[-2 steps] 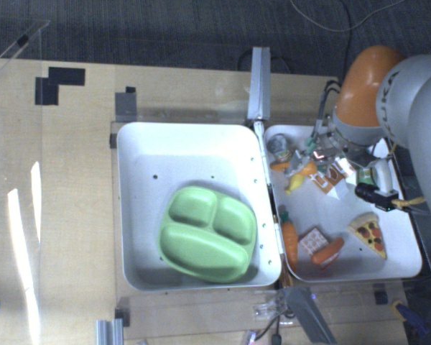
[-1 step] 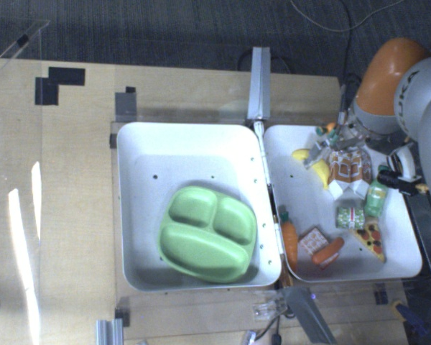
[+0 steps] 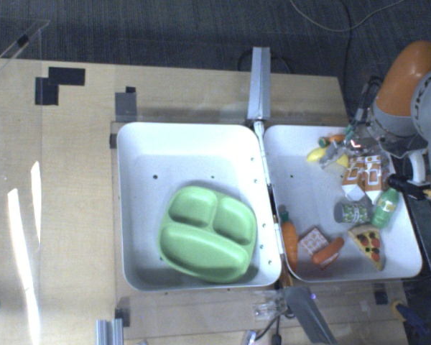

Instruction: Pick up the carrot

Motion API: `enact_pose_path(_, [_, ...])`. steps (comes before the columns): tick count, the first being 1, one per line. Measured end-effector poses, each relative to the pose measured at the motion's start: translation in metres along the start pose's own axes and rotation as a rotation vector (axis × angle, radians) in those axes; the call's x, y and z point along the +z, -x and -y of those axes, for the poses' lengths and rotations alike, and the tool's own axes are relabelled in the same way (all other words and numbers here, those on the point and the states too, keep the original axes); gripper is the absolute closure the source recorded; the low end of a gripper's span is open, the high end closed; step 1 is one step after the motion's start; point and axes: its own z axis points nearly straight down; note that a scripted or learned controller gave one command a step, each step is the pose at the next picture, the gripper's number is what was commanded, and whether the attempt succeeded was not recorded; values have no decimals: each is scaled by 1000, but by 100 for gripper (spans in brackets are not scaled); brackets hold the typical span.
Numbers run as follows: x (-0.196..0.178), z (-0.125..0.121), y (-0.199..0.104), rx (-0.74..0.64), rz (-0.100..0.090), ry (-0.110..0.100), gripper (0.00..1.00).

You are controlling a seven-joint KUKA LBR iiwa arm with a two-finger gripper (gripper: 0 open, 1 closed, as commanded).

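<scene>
Carrot and gripper positions in the right bin.
The slender orange carrot (image 3: 290, 241) is seen at the bin's near left wall, well apart from the two-finger gripper (image 3: 352, 144) at the far side; finger state cannot be told.

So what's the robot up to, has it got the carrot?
Arm at right bin's far corner. Carrot not grabbed, lying against right bin's left wall. Sausage close beside it.
</scene>
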Motion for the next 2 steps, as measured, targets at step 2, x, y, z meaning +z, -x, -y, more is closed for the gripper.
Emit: enact_pose_path(2, [-78, 0, 6, 42, 15, 14, 0])
